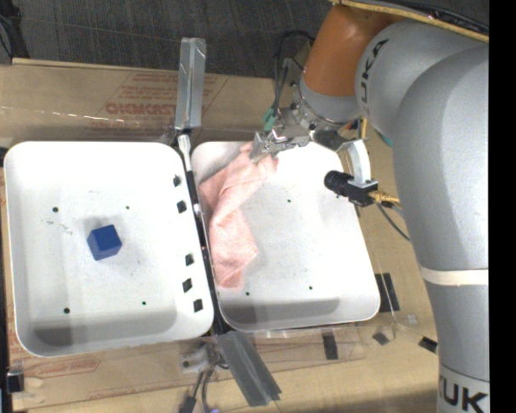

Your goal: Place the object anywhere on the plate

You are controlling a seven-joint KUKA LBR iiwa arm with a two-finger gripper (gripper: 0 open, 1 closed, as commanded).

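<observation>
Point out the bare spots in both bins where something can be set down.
Left bin: bare floor all around the blue cube, widest toward its right wall. Right bin: bare from the pink cloth across to the right wall. Crowded: that bin's left strip under the cloth, and its top edge where the end effector meets the cloth.

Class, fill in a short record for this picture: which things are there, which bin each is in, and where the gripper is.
left bin: holds a blue cube, lying apart from the walls
right bin: holds a pink cloth, draped along the left side
gripper: at the cloth's top corner, near the right bin's far edge
cloth and gripper: touching; a grasp cannot be confirmed
</observation>
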